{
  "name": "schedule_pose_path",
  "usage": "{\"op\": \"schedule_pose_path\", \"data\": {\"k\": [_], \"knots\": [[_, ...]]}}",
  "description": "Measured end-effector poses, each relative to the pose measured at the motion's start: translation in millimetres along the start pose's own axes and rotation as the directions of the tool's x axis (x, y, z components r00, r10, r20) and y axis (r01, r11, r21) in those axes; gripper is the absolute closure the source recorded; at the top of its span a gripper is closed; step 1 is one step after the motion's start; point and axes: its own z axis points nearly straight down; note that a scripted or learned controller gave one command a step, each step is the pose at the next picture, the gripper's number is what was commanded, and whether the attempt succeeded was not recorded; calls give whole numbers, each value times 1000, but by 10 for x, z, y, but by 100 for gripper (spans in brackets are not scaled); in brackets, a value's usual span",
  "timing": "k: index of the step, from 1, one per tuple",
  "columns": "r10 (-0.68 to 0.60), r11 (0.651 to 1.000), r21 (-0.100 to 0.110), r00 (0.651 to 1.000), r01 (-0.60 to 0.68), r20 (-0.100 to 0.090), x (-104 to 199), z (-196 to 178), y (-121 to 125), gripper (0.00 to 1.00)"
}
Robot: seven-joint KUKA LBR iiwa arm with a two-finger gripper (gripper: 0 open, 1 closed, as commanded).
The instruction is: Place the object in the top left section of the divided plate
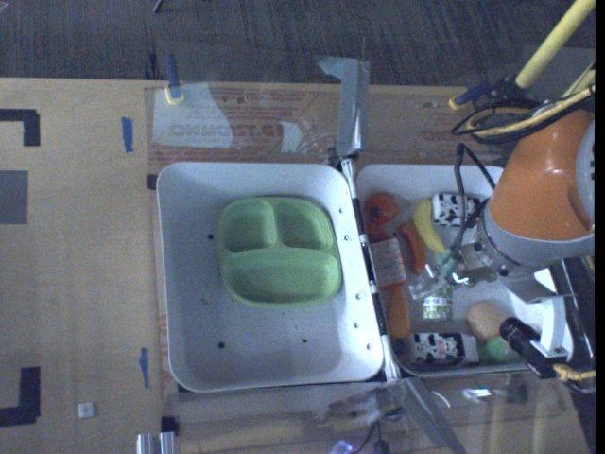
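A green divided plate (279, 251) lies in the left bin (189, 329), with two small sections at its far side and one large section at its near side. All three sections look bare. My gripper (442, 280) hangs low over the middle of the right bin (416, 180), under the grey wrist and orange band (539, 192). Below and around it lie a labelled bottle (388, 258), a yellow piece (427, 225) and an orange piece (398, 312). Nothing shows clearly between the fingers.
The right bin also holds a red piece (380, 208), two black-and-white cartons (452, 208) (437, 348), a tan ball (482, 319) and a green piece (496, 349). The two bins meet at a ridge (364, 263). Cables and a yellow rod (553, 36) are at the far right.
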Motion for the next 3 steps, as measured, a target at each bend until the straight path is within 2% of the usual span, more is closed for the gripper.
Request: {"op": "schedule_pose_path", "data": {"k": [1, 2, 3], "knots": [[-108, 994, 0, 994, 108, -1, 712, 176, 212, 100], [-359, 933, 2, 933, 359, -2, 1273, 179, 276, 100], [-515, 857, -3, 857, 515, 3, 545, -444, 127, 100]]}}
